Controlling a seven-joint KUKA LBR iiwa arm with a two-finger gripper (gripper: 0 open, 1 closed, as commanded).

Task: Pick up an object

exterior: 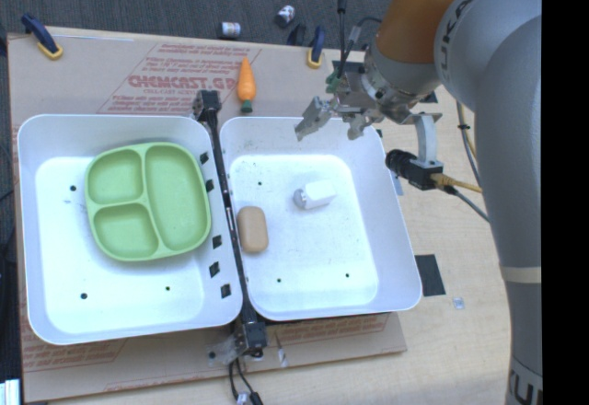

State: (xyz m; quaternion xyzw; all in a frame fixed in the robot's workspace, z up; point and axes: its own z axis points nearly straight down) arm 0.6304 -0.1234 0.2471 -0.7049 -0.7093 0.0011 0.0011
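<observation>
Sitting nearest the lens at six o'clock: right bin [391,288], holding tan bread-like piece [253,230] at nine o'clock, long axis twelve-to-six. Lying right of it, small white block [317,194], pointing toward two o'clock. Hovering at one o'clock over the rim, gripper [337,121], fingers spread, gripping nothing. Advising: descending straight, straddling the short width, closing gently.

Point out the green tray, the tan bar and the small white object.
green tray [147,201]: camera view, centre divider.
tan bar [253,229]: camera view, top face.
small white object [316,194]: camera view, top.
</observation>
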